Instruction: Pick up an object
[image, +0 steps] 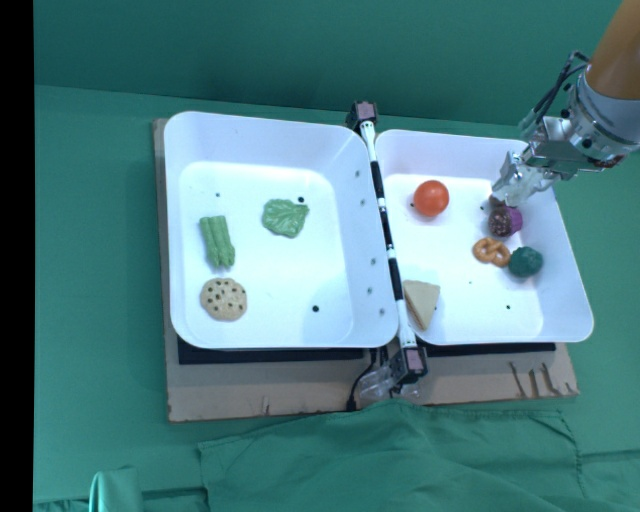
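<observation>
My gripper (505, 197) hangs low over the right bin (560, 300), near its far right side, just above a purple lumpy object (505, 221). Its tips touch or nearly touch that object from above. In the same bin lie a red tomato (431, 198), an orange pretzel (490, 251), a dark green round object (525, 262) and a tan wedge of cheese (422, 302) against the left wall. The left bin (260, 140) contains a green asparagus bundle (217, 241), a lettuce leaf (285, 217) and a chocolate-chip cookie (223, 298).
A black-and-white divider bar (385, 240) runs between the two bins. Both bins rest on a cardboard sheet (300, 400) over green cloth. The pretzel and the dark green object lie close to the purple one.
</observation>
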